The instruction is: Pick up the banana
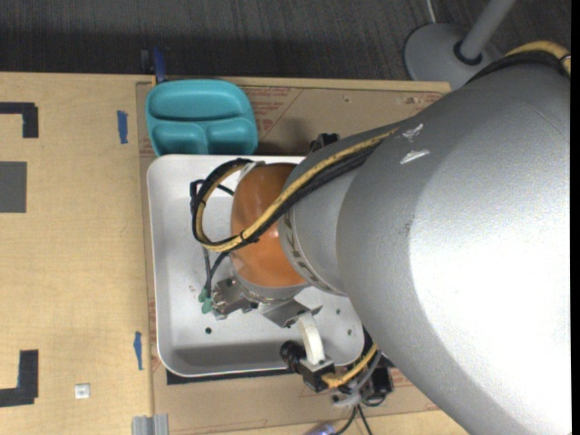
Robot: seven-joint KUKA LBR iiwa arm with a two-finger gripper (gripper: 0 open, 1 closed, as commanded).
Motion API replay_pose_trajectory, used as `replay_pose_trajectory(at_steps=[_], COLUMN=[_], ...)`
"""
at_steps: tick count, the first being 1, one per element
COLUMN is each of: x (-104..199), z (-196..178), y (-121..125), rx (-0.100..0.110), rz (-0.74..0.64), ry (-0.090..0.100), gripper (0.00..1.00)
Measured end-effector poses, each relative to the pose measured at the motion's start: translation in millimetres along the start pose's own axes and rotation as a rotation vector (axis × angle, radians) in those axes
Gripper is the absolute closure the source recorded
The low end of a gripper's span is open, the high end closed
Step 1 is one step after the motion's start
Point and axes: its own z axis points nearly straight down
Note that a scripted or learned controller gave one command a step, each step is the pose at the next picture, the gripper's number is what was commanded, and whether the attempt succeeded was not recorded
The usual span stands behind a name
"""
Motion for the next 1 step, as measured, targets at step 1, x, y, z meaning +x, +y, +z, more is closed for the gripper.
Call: replay_pose_trajectory(at_steps=[1], x=[0.3], z=[-9.6], y=[0.3], rx=[-0.001], rz=[0.002], ry=[0.000], gripper=[1.00])
